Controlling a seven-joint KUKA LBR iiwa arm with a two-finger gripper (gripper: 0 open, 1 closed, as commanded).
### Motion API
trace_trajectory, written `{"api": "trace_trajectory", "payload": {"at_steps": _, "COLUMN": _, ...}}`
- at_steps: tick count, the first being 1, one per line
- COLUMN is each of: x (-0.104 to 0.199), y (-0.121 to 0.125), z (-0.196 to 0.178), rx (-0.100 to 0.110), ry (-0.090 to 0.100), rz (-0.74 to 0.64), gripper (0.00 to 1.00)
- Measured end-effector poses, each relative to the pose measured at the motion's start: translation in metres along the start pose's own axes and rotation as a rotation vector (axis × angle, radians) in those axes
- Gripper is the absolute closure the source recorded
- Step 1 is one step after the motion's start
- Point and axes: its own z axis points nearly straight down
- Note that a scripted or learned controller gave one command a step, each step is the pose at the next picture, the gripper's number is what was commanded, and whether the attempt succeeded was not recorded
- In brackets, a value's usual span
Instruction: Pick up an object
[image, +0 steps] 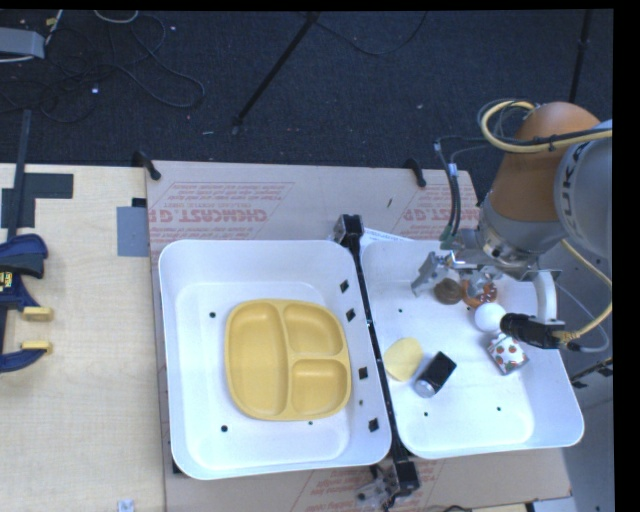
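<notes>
The gripper (447, 268) hangs low near the right bin's (560, 420) far edge, beside a brown object (448, 291); whether it is open or closed I cannot tell. Nothing looks lifted yet, so the pick seems barely begun, with grasp and lift left

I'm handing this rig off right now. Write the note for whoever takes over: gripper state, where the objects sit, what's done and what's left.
Gripper: low over the back of the right white bin, beside a small brown rounded object; nothing visibly held.
Right bin also holds a pale yellow block, a black cylinder, a white ball and a white piece with red spots.
Left white bin holds a yellow divided tray.
Done: approach only.
Left: grasp and lift an object.
</notes>
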Motion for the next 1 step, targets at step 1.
{"api": "trace_trajectory", "payload": {"at_steps": 1, "x": -0.0002, "y": 0.003, "z": -0.0086, "rx": -0.013, "ry": -0.001, "rz": -0.002, "gripper": 0.0}}
